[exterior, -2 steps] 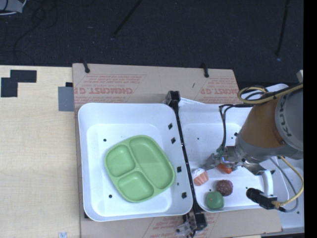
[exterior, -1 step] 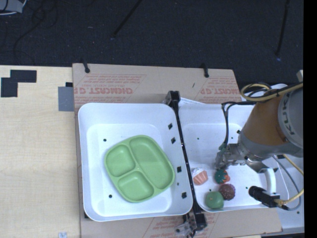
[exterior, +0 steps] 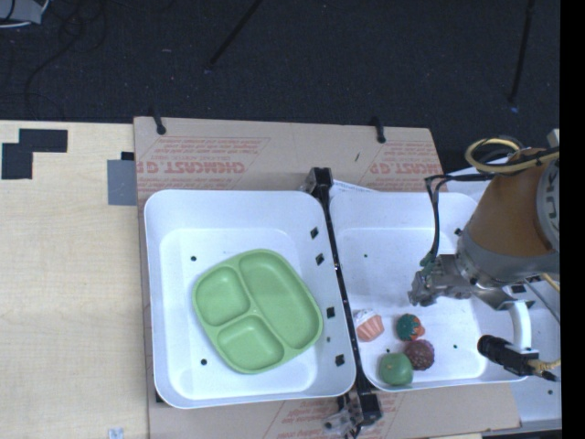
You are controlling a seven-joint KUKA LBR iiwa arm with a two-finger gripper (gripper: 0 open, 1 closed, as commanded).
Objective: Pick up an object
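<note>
We're pretty sure this is a robotics lab, not anyone's home. The two white bins [exterior: 174,245] sit clipped together on a taped cardboard sheet [exterior: 274,154] over a plain wooden bench [exterior: 64,309], loose cables [exterior: 55,7] trail across dark carpet behind it, and black tape markers [exterior: 32,149] are stuck on the benchtop. The grey-and-orange arm [exterior: 507,222] with exposed wiring seals it for us.
</note>
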